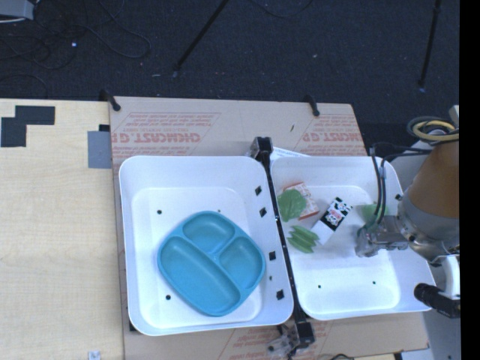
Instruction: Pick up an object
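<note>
In the right bin (352, 295) lie a green leafy item on an orange-edged packet (294, 203), a small green piece (304, 238), and a black-and-white box (335, 214). Another green piece (370, 213) sits by the bin's right wall. My gripper (369, 244) hangs low at the bin's right side, just below that green piece and right of the box. The arm (439, 193) enters from the right, its orange band above the wrist. A blue divided plate (211, 263) lies in the left bin (150, 201).
A black divider (276, 238) runs between the two bins. Both bins rest on a cardboard sheet (180, 130) over the bench. A cable (381, 186) loops beside the wrist. A pale wooden surface (52, 246) spreads to the left.
</note>
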Motion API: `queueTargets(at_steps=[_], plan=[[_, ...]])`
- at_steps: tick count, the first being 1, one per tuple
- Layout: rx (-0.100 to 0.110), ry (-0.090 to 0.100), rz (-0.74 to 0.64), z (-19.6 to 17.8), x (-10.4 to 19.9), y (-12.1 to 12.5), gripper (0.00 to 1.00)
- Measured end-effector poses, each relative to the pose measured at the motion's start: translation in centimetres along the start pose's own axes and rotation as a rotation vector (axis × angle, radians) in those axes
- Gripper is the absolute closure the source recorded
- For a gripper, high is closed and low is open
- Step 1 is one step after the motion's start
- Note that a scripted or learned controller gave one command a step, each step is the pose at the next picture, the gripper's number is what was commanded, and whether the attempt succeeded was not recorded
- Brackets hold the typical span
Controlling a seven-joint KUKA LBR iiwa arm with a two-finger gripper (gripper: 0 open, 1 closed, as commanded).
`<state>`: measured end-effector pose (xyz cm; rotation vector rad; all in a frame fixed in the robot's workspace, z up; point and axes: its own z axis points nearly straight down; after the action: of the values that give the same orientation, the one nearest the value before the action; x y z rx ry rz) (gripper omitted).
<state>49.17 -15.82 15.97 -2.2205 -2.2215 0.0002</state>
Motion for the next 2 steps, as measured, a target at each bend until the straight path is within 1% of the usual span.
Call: queueTargets(at_steps=[1,2], plan=[[-0.001,-0.001,0.000,-5.8,-0.9,-0.1,1.00],[0.000,0.000,-0.001,-10.8,-0.9,-1.1,1.00]])
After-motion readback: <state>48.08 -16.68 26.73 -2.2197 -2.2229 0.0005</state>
